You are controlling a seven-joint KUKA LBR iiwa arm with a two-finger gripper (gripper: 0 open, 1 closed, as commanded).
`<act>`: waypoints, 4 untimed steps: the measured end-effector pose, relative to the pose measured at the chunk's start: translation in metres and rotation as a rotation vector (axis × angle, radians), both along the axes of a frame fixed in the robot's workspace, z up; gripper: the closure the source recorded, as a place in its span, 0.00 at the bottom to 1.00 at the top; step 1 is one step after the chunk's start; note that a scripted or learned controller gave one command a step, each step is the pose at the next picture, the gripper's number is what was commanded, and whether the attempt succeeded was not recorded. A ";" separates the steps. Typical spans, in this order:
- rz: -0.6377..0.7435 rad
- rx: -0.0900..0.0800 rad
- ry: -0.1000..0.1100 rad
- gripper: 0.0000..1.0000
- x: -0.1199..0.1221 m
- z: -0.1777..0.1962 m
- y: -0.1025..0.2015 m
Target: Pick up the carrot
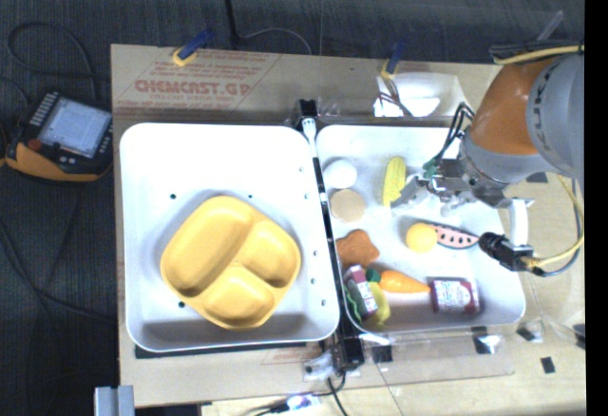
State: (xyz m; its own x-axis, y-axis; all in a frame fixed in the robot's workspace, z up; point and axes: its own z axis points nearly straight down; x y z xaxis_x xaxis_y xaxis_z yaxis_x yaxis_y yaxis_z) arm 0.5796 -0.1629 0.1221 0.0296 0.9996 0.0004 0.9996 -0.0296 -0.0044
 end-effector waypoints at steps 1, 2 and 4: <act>0.296 -0.010 -0.018 0.00 -0.039 -0.032 0.033; 0.434 -0.012 -0.026 0.00 -0.082 -0.032 0.035; 0.231 -0.006 -0.024 0.00 -0.090 -0.032 0.044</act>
State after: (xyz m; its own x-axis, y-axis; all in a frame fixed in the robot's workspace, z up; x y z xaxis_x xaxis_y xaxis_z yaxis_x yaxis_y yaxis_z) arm 0.4897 -0.1191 0.0903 -0.1999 0.9798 -0.0077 0.9796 0.2000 0.0185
